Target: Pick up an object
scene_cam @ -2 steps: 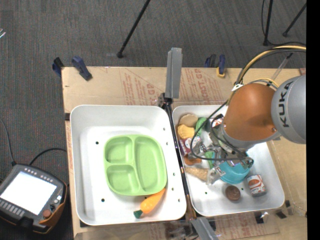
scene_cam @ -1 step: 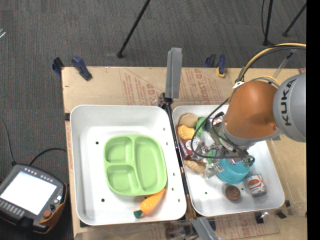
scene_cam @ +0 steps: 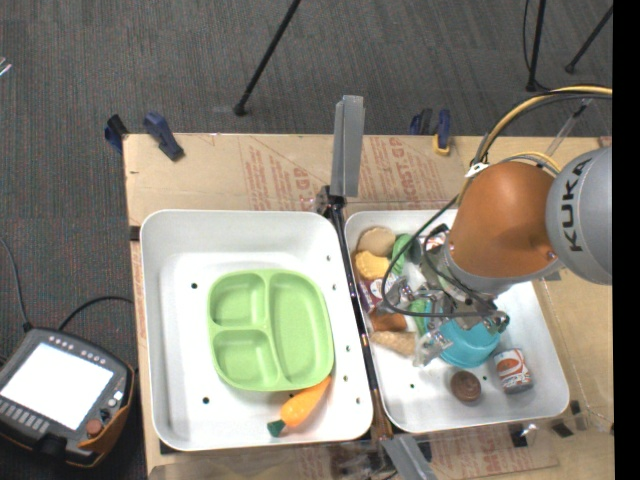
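My gripper hangs low over the middle of the right bin, under the orange wrist band. It sits among a heap of toy food: a tan round piece, a yellow piece, a brown bun-like piece and a teal cup. The arm hides much of the heap. I cannot make out anything held. A small can and a brown disc lie at the bin's front right.
The left bin holds a green divided plate and an orange toy carrot by its front wall. A grey post stands behind the seam between the bins. A tablet controller lies on the floor, left.
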`<state>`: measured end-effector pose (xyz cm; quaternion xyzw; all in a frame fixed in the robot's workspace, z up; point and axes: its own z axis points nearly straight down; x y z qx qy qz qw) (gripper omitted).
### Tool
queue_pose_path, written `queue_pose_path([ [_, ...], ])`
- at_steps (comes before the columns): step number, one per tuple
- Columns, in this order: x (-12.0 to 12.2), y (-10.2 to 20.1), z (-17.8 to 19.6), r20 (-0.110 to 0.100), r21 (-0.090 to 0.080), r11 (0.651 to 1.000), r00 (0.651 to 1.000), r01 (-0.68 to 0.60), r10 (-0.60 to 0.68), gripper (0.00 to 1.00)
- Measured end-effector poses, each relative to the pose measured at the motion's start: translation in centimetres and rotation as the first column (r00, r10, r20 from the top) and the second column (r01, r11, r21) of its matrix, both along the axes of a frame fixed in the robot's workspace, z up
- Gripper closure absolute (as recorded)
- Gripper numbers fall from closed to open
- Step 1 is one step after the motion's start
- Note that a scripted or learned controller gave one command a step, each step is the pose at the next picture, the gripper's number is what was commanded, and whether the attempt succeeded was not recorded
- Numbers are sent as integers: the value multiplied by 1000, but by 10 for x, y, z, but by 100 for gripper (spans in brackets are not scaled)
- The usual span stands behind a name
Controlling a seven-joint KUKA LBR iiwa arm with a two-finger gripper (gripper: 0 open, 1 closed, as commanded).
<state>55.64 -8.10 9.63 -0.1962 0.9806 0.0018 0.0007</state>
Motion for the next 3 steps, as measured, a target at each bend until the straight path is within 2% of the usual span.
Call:
queue_pose_path([
  [1, 1, 1, 10, 2, 1, 1000, 1000, 0, 0, 100],
  [2, 33, 9, 127, 15, -2, 995, 995, 100, -100, 100],
  [3, -67, 5, 112, -3, -3, 957, 957, 291, -291, 100],
])
